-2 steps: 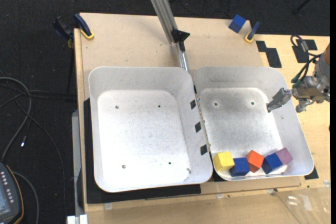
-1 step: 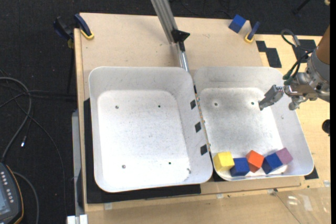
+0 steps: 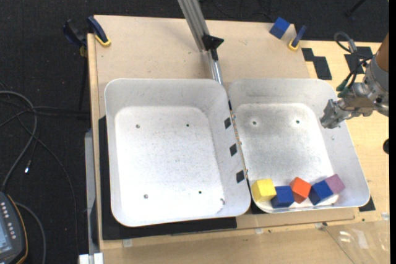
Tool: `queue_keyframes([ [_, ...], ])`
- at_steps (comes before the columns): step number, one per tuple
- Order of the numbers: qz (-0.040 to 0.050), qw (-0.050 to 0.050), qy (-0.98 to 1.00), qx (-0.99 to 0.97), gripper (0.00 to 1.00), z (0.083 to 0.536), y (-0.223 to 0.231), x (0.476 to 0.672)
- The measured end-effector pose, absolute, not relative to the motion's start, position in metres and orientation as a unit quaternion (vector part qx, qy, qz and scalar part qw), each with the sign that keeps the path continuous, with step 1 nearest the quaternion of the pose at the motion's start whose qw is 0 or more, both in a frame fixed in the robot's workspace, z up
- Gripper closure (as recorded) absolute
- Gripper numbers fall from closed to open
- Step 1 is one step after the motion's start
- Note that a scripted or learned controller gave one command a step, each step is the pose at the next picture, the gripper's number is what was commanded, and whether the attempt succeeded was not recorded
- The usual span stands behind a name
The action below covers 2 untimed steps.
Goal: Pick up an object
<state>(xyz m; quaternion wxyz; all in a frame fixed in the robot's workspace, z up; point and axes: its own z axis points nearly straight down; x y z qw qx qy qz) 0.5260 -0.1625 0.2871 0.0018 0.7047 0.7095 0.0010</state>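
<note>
The pincer (image 3: 331,115) hangs over the right rim of the right bin (image 3: 281,96), and I cannot tell its state, while 5 blocks sit well below it along the bin's near edge: yellow (image 3: 263,188), blue (image 3: 283,196), orange (image 3: 301,188), blue (image 3: 320,191) and purple (image 3: 335,183).

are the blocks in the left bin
No, the yellow block, orange block and the other blocks lie along the near edge of the right bin.
</note>
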Motion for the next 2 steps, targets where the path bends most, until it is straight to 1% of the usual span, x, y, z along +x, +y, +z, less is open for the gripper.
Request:
queue_keyframes([
  [1, -0.0013, -0.004, 0.710, 0.705, 1.00, 0.190, -0.096, 0.559],
  [2, 0.0005, -0.002, 0.711, 0.703, 1.00, 0.195, 0.035, 0.541],
])
